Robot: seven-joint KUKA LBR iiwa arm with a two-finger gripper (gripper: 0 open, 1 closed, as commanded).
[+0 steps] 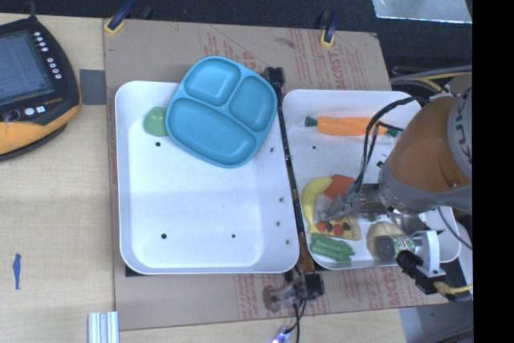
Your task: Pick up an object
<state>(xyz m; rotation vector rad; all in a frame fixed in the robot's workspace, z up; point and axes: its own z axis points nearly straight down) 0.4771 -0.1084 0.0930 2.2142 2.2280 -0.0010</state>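
My gripper [340, 209] reaches down into the right bin [353, 104] among a cluster of toy foods. A yellow banana [313, 193] lies just left of it, a red piece [340, 183] at its upper side, and a green pod [331, 247] below it. A small mixed-colour piece [341, 228] sits right under the gripper. An orange carrot [347, 125] lies apart at the bin's far end. The arm's orange band [430, 149] hangs over the bin's right side. Nothing is visibly lifted.
The left bin [201, 221] holds a blue divided plate [221, 110] tilted over its far rim and a green round piece [155, 121] beside it. A teach pendant [32, 88] lies at the far left. A roundish tan object [384, 238] sits near the wrist.
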